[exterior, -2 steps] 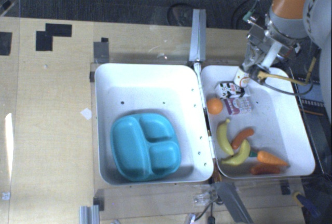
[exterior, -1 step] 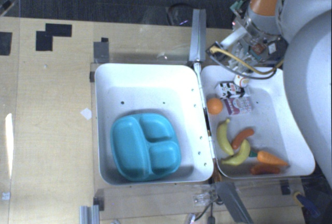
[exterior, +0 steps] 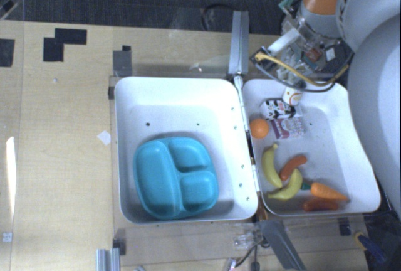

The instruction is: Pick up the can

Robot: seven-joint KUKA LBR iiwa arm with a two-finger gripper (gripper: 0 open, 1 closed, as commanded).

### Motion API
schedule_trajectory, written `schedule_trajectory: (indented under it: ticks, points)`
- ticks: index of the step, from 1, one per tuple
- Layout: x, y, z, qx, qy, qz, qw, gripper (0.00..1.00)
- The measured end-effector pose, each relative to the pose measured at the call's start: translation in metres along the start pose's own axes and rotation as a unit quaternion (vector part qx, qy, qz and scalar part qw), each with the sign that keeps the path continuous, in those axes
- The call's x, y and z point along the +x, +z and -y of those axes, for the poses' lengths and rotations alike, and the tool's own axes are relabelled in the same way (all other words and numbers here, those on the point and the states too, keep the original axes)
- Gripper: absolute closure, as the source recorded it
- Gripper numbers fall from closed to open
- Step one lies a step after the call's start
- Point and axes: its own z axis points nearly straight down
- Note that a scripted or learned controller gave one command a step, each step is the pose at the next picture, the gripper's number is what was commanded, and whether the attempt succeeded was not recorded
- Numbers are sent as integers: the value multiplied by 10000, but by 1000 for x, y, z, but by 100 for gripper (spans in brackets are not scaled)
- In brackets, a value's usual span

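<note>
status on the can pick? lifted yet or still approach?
Done: the grey arm with the orange band has its two-finger gripper over the right white bin, at the white and maroon can. In hand: nothing I can confirm; the can lies on the bin floor beside the small orange ball, and no grasp is visible. Left: securing the can and lifting it out.
</note>
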Motion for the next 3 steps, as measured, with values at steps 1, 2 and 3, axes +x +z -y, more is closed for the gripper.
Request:
schedule_trajectory:
  ticks: [1, 2, 3]
  points:
    - [-1, 21, 28, 17, 1760, 12, 9844, 100]
    - [15, 62, 15, 19, 1762, 17, 9844, 100]
    - [34, 22, 56, 19, 1026, 7, 9947, 100]
